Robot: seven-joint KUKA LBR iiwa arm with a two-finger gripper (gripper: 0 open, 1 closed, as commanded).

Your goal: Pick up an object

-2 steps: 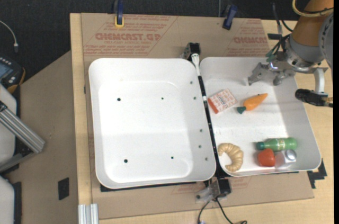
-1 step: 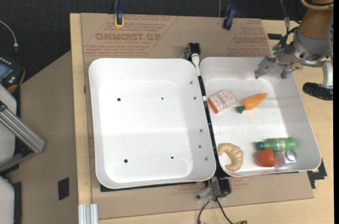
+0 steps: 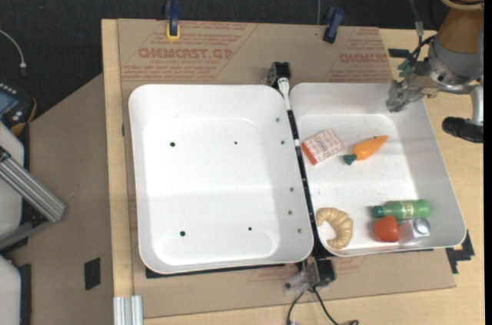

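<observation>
Gripper (image 3: 400, 94) hovers over the right bin's (image 3: 430, 162) far right corner; its grip state cannot be told. Carrot (image 3: 367, 148) and packet (image 3: 321, 147) lie mid-bin; croissant (image 3: 335, 226), green bottle (image 3: 401, 209) and tomato (image 3: 387, 229) line the near edge.

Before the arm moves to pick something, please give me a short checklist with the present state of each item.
1. Objects lie in right bin: ok.
2. Carrot lies apart from the box: ok.
3. Croissant lies free near the front edge: ok.
4. Green bottle touches the red item: not ok, crowded.
5. End effector above the bin's far right corner: ok.
6. End effector holding something: cannot tell.
</observation>
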